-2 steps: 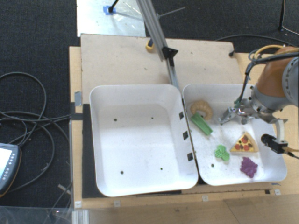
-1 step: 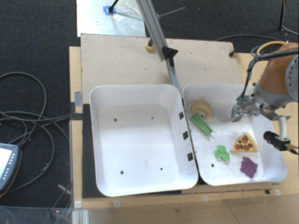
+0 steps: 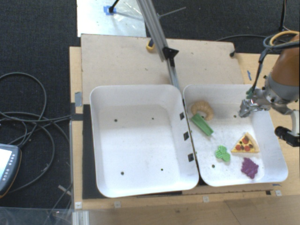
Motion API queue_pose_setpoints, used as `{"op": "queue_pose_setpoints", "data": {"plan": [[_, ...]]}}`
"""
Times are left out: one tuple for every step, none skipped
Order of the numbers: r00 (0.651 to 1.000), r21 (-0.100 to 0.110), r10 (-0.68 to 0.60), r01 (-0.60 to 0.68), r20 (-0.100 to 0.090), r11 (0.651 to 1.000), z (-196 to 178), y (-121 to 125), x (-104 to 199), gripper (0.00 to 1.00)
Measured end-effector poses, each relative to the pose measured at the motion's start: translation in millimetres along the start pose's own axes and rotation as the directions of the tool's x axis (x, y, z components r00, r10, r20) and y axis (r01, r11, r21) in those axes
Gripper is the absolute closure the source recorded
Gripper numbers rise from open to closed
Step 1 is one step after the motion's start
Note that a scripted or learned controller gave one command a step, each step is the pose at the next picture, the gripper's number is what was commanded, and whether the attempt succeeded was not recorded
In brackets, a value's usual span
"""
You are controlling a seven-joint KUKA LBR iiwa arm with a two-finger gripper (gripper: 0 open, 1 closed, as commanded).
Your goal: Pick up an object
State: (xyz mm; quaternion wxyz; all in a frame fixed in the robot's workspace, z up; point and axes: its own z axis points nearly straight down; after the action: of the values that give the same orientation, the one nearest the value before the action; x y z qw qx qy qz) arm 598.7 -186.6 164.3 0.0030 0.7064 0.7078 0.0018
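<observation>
The right bin (image 3: 220, 92) holds a tan croissant-shaped toy (image 3: 201, 109), a green block (image 3: 202, 124), a small green leafy piece (image 3: 222, 153), a pizza slice toy (image 3: 245, 144) and a purple grape cluster (image 3: 250, 168). My gripper (image 3: 246, 108) hangs over the bin's right side, above and to the right of the pizza slice, well right of the croissant. Nothing shows between its fingertips. The orange band of the arm (image 3: 287, 67) sits above it at the right edge.
The left bin (image 3: 136, 139) lies beside the right one, the two meeting at a shared rim with black marks (image 3: 185, 136). A slanted metal pole (image 3: 154, 25) crosses the back of the bench. Cables lie on the floor at left.
</observation>
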Motion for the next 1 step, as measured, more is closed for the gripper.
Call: {"op": "queue_pose_setpoints", "data": {"plan": [[1.000,0.000,-0.004,0.004,0.000,1.000,-46.2,8.3,1.3,1.00]]}}
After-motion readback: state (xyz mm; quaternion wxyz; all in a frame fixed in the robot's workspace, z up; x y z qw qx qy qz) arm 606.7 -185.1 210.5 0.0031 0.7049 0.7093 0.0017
